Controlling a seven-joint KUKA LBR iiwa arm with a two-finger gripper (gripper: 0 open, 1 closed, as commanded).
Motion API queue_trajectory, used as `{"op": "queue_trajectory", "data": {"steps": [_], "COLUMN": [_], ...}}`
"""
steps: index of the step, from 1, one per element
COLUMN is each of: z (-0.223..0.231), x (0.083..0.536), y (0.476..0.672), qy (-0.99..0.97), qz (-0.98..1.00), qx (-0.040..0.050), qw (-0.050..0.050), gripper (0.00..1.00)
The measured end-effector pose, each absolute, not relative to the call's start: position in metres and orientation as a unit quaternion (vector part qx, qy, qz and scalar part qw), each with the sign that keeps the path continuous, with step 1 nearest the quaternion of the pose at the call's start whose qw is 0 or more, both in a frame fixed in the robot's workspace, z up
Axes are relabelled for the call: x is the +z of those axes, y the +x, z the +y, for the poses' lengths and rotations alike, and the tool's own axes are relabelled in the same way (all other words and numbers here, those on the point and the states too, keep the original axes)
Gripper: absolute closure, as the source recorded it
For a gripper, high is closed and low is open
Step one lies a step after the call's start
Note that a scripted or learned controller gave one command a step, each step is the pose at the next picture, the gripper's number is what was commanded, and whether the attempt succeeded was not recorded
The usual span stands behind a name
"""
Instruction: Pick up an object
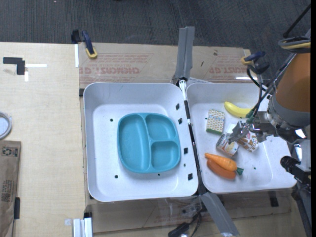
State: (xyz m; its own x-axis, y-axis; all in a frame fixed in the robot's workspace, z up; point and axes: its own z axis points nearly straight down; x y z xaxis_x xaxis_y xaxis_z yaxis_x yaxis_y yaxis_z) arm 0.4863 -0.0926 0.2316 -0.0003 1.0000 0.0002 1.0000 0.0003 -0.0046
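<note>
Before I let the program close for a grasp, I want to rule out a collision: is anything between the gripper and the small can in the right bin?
Nothing visible stands between them. The gripper sits right at the small can. The sponge and carrots lie close by.

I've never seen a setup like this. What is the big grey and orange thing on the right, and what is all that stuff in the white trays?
That is a robot arm, seen from a camera fixed above the bench. Its gripper, a two-finger claw, is down among the things in the right bin: a banana, a small sponge-like pad, two small packets and two carrots. Whether it grips anything, I cannot tell. The left bin holds a blue divided plate. The arm's job is to pick something up.
</note>
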Motion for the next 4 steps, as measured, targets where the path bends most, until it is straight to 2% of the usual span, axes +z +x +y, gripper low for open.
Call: {"op": "queue_trajectory", "data": {"steps": [1, 2, 3, 4], "z": [-0.103, -0.097, -0.161, -0.154], "x": [0.112, 0.106, 0.137, 0.091], "y": [0.543, 0.533, 0.543, 0.596], "qy": [-0.716, -0.722, -0.688, -0.771], "qz": [-0.698, -0.692, -0.726, -0.637], "qx": [-0.0062, -0.0093, 0.0005, 0.0009], "qw": [-0.009, -0.013, -0.001, 0.0], "gripper": [0.0, 0.0, 0.0, 0.0]}}
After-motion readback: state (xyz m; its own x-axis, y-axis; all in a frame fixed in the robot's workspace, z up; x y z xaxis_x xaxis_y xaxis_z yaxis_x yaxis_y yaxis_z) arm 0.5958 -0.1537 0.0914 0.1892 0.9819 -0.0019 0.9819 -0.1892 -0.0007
